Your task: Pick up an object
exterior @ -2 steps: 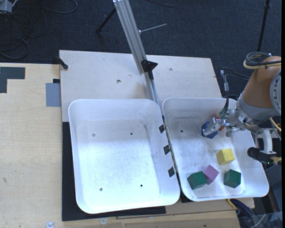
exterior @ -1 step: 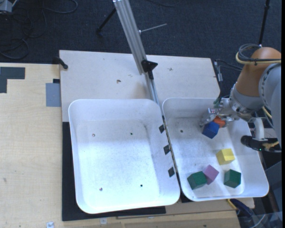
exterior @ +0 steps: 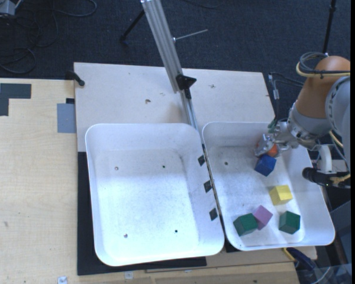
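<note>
Gripper (exterior: pixel 268 147) hangs in the right bin (exterior: pixel 319 235), touching the blue block (exterior: pixel 264 165); we cannot tell its grip.

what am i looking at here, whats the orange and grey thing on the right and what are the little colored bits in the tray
This is one camera fixed above a workbench, looking down at a slant. The orange and grey thing is a robot arm reaching in from the right. At its tip is its hand, a small two-finger grabber. It is meant to pick up an object.

Two shallow white trays sit side by side. The right tray holds small blocks: a blue one right under the hand, a yellow one below it, then a purple one touching a green one, and a second green one apart to the right. There is also a bit of orange at the hand; I can't tell what it is.

The hand is low over the blue block, but whether it grips it is too small to see.
</note>
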`<state>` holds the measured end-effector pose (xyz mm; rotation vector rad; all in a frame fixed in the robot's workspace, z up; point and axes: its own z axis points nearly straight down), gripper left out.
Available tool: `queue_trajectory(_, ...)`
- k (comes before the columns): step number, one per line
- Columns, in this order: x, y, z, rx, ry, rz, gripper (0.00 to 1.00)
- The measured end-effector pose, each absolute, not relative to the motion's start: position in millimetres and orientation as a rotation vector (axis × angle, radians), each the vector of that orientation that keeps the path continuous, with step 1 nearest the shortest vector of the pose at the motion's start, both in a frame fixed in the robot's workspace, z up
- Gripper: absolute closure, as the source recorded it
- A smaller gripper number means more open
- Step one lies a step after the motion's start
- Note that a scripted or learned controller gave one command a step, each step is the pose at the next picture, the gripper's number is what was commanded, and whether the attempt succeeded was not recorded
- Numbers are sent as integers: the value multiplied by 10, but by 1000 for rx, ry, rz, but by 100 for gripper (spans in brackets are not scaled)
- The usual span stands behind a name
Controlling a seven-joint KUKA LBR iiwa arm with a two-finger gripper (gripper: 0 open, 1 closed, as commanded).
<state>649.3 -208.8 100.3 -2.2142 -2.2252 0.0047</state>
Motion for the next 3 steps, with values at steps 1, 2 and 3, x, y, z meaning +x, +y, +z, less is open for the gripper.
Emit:
queue_trajectory(1, 6641, -1084, 942, -2208, -2209, 41, 100)
queue_trajectory(2, 6659, -1033, 1056, -2216, -2215, 13, 100)
queue_trajectory(3, 6658, -1031, 1051, -2215, -2216, 14, 0)
